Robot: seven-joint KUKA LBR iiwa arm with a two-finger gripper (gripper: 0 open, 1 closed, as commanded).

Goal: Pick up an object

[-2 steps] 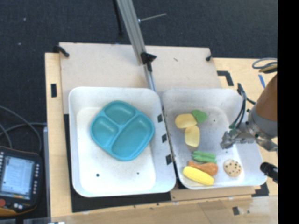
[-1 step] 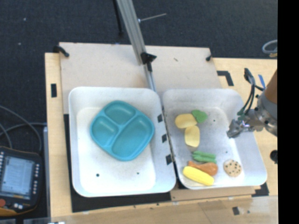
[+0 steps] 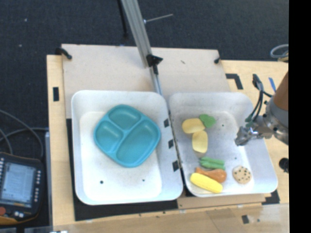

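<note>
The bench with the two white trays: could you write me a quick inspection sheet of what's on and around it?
Surface: wooden bench bearing a left bin and a right bin, side by side.
Job's things: right bin holds two pale yellow pieces, green pieces, an orange piece, a yellow corn-like piece, a cookie.
Clutter: blue divided plate in the left bin.
Hand: the hand sits over the right bin's right side, holding nothing visible.
Cables: some along the arm and on the floor at left.
Surroundings: dark carpet, metal rail, control pendant.
</note>
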